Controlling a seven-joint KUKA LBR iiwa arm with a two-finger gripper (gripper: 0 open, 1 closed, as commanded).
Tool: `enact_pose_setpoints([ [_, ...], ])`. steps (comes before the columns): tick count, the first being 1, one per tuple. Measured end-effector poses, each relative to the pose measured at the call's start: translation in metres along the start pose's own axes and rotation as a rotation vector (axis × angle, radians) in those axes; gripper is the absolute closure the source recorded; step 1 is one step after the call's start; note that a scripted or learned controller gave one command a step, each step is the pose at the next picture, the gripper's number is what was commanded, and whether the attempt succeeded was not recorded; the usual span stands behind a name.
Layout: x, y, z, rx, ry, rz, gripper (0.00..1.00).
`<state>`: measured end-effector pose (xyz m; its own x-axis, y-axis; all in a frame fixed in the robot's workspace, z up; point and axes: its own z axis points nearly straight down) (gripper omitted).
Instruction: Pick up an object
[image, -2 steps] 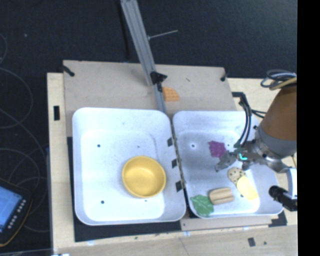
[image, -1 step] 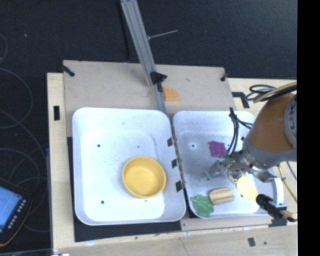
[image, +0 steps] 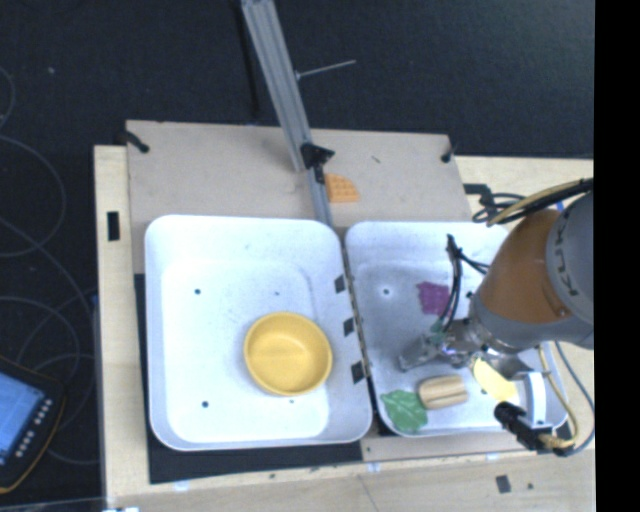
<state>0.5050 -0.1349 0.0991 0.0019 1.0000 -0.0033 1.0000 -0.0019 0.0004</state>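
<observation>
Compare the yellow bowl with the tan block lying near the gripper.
The yellow bowl is round and hollow; the tan block is a short, solid bar. The bowl looks far larger than the block. The bowl sits alone in the left bin; the block lies in the right bin, beside a green piece. Both rest untouched on white floors.

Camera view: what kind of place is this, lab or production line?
Likely a robotics lab bench for pick tests: two shallow white plastic bins, loose test items such as a round yellow bowl, and a grey arm with an orange band.
</observation>
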Motion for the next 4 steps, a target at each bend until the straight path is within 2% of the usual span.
enact_pose_setpoints([
  [1, 0.001, 0.002, -0.013, -0.006, 0.003, 0.006, 1.00],
  [3, -0.010, 0.019, -0.131, -0.008, 0.001, -0.006, 1.00],
  [4, -0.011, 0.020, -0.141, -0.002, 0.004, -0.009, 1.00],
])
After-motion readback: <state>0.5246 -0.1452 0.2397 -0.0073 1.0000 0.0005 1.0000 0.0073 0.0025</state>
